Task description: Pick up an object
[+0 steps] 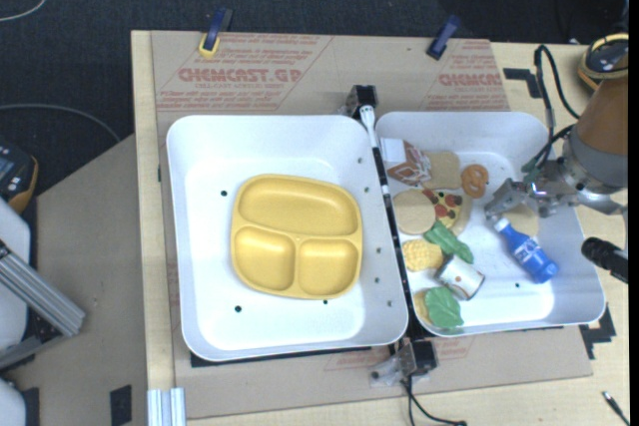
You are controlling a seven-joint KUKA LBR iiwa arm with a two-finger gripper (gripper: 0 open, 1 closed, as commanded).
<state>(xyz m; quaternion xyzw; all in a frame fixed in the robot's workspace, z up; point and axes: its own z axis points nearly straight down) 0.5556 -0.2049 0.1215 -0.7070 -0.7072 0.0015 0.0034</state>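
Observation:
My gripper [511, 198] hangs over the right bin [569, 299], near its right middle, with the grey wrist and orange band [609, 125] behind it. Just below it lies a blue bottle [526, 251], apart from the gripper. To the gripper's left are a small brown donut [474, 180] and a pizza slice [446, 206]. Further down the bin lie a green leafy piece [446, 241], a corn cob [420, 256], a small can [460, 278] and another green piece [443, 308]. I see nothing held by the gripper.
The left bin [200, 314] holds a yellow divided plate [296, 235]. A red-and-white packet [406, 165] and a tan round piece [410, 211] lie at the right bin's left side. The wall between the bins [384, 214] runs beside them. Cables hang at the far right [547, 85].

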